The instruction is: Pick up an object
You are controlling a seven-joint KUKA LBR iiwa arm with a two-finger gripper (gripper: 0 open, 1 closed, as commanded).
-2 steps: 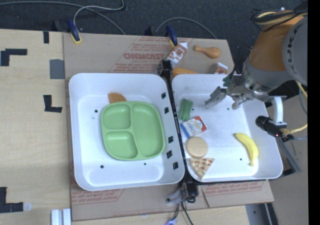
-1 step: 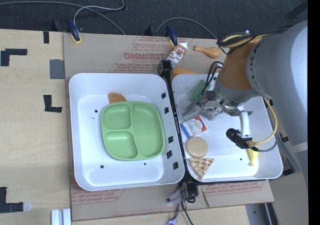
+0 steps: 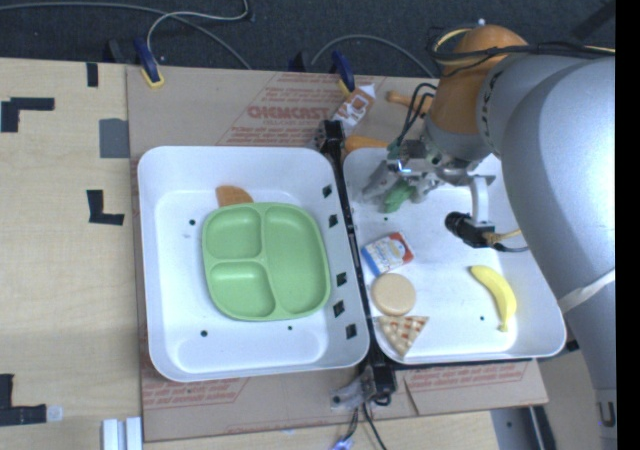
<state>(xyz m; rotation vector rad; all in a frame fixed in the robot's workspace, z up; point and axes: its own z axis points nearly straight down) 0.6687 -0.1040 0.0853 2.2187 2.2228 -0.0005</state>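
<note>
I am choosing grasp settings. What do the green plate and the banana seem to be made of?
Green plate: likely matte plastic; even colour, soft moulded dividers. Banana: probably a plastic toy; smooth, uniformly yellow, though real fruit cannot be ruled out.

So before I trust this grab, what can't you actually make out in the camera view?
- Gripper: too small and blurred to read against the green item.
- Green item: partly covered by the gripper; identity unclear.
- Orange piece in the left bin: mostly hidden behind the green divided plate.
- Right bin: far corner covered by the arm.
</note>
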